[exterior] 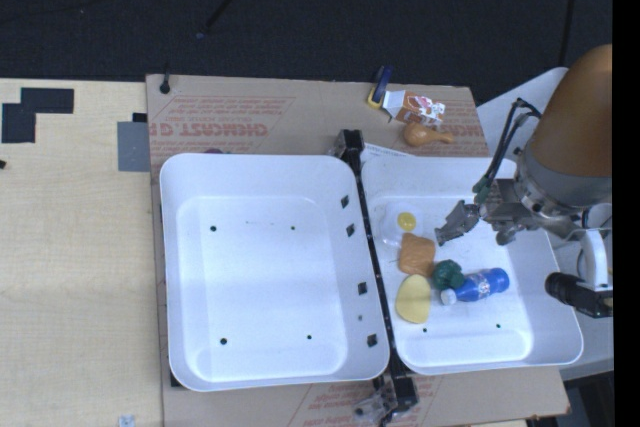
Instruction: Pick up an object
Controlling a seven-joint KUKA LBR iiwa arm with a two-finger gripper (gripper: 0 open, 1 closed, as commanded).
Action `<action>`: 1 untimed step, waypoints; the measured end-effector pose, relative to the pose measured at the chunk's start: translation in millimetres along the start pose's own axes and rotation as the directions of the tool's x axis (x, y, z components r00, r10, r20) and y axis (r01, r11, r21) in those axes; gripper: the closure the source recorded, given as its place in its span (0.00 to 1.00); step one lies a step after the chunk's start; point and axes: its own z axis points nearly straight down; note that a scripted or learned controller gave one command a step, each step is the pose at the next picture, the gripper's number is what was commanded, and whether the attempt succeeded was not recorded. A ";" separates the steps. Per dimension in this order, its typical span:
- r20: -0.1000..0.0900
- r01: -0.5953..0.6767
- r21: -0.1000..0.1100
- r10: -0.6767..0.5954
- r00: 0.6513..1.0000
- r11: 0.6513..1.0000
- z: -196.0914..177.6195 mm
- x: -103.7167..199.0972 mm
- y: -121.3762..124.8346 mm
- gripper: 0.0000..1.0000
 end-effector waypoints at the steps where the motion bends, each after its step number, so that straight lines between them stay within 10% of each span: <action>1: -0.002 0.000 0.012 0.000 1.000 1.000 146.3 -13.1 34.4 0.00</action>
